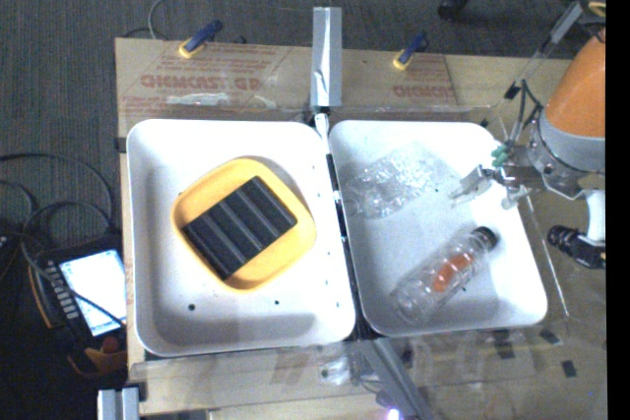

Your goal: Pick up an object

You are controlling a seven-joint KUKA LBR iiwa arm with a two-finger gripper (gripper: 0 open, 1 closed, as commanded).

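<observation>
Looking down at the right bin (512,305), you are seeing the gripper (484,180) hanging over its upper right part, with nothing between its fingers; the 2 fingers are pointing left and appear slightly apart, though the slant is making that hard to judge. The clear plastic bottle (441,276) is lying flat in the lower half of that bin, below and a little left of the gripper, near it but not touching. Its long axis is running diagonally, dark cap up-right toward the gripper, base down-left. A crumpled clear wrapper (394,180) is sitting just left of the gripper. The yellow and black tray (245,222) is resting in the left bin (157,310), well apart.
</observation>
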